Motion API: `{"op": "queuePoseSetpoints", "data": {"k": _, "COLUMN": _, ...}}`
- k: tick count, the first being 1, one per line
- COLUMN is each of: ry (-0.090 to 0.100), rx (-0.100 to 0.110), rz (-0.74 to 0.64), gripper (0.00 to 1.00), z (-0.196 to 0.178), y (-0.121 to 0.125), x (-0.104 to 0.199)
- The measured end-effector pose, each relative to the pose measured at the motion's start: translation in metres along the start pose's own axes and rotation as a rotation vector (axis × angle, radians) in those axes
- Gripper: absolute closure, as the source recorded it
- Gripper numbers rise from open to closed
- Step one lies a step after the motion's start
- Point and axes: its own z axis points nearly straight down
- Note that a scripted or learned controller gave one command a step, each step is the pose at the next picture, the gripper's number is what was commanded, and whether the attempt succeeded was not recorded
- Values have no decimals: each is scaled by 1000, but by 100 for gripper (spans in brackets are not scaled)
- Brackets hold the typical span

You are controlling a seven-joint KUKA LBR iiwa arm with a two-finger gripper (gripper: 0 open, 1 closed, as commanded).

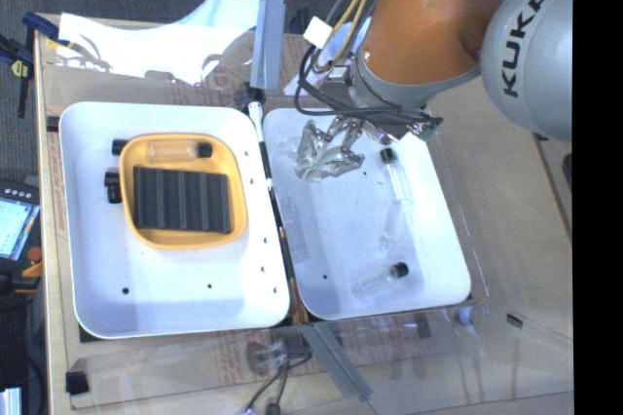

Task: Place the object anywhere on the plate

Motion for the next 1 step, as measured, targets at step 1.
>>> {"op": "queuePoseSetpoints", "data": {"k": 1, "ry": 0, "rx": -1, "rz": -292, "gripper": 100, "z": 9, "y": 7, "x": -18}}
